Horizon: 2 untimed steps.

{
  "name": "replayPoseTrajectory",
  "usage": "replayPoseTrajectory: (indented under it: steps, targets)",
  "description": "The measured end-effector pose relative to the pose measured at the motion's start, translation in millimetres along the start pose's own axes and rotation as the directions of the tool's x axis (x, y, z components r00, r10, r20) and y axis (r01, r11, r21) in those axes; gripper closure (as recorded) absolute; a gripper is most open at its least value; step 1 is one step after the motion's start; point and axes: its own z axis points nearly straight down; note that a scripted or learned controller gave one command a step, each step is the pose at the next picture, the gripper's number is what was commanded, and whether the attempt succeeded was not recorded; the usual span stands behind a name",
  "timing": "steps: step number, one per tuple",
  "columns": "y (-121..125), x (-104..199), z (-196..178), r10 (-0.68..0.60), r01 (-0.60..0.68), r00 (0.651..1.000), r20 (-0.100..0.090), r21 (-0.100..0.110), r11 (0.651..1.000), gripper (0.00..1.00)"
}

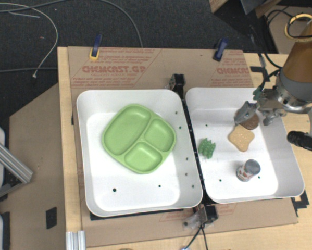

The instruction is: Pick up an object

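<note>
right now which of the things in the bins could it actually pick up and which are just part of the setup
For the pick:
- brown object, right beside the gripper
- tan piece
- green spiky toy
- small grey and red object

Just lying about:
- green divided plate in the left bin
- blue clamps on the cardboard
- cables on the floor

One fixed camera above the bench (pixel 145 61), angled down over both white bins (pixel 88 113).
</note>
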Motion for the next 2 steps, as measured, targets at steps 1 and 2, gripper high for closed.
replayPoseTrajectory:
  steps: [1,2]
  targets:
    - [3,0,-6,-0.003,0.003,1.000,0.002,-0.012,1.000,0.00]
    - [-4,4,55,-0.002,0.002,1.000,0.000,-0.005,1.000,0.00]
